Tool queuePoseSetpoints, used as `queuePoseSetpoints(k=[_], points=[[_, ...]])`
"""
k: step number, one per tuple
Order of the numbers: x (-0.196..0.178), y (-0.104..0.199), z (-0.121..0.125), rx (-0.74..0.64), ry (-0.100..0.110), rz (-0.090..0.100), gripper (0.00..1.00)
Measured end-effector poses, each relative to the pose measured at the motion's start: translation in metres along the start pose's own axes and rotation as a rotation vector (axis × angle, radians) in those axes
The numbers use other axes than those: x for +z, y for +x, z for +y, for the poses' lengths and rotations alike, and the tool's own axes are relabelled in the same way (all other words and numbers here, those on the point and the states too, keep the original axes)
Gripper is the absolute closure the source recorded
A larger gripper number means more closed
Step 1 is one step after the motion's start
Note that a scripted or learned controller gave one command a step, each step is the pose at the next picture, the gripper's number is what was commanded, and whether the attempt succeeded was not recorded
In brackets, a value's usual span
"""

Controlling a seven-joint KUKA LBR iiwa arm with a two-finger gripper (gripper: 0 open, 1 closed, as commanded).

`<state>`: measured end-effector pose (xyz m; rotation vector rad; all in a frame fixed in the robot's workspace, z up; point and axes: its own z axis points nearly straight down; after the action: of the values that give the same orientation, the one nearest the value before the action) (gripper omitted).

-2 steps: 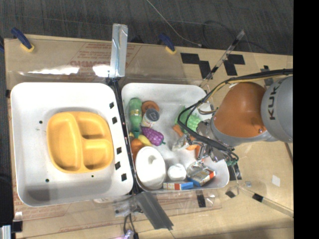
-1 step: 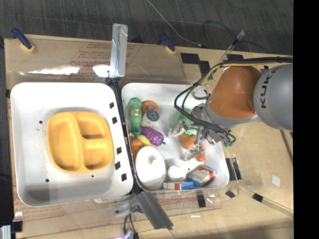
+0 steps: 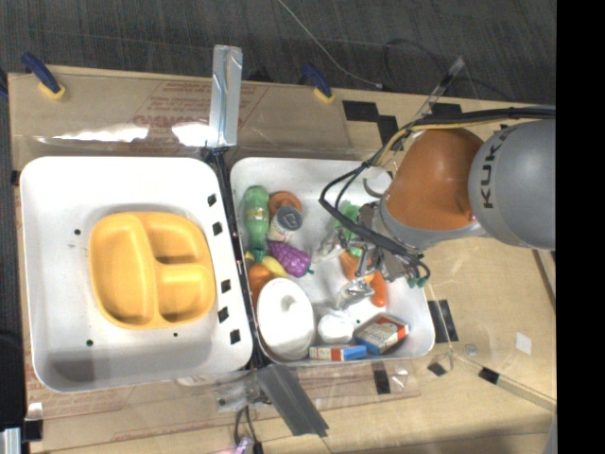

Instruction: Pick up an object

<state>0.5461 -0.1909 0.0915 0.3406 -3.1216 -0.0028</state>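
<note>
1. Two shallow white bins sit side by side on the bench: the left bin (image 3: 47,253) and the right bin (image 3: 312,173).
2. One yellow divided tray (image 3: 151,268) lies in the left bin, roughly at its middle, with three compartments showing.
3. The arm (image 3: 510,183) reaches in from the right, its orange band (image 3: 430,183) hanging over the right bin's right half, with black cables looped around it.
4. The gripper (image 3: 357,277) points down into the right bin, its metal tip low among the objects; whether it is released or clenched cannot be told, since the wrist and cables crowd it.
5. Just beside the gripper tip lies an orange carrot-like piece (image 3: 376,289) — touching or merely near, I cannot tell.
6. Along the right bin's left side stand a green bottle (image 3: 255,211), an orange item with a dark round cap (image 3: 286,211), a purple toy (image 3: 291,258) and, below it, a white roll (image 3: 284,315).
7. Near the bin's lower edge sit a small white cup-like object (image 3: 334,327), a red and white box (image 3: 383,334) and a flat red and blue tube (image 3: 338,353) — all close together.
8. A silver strip (image 3: 225,97) stands at the seam between the bins' top edges.
</note>
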Motion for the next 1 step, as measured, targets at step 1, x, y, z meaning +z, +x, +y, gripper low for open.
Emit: queuePoseSetpoints(k=[1], points=[[-0.0107,-0.002,0.001,-0.006,0.001,-0.003,1.0]])
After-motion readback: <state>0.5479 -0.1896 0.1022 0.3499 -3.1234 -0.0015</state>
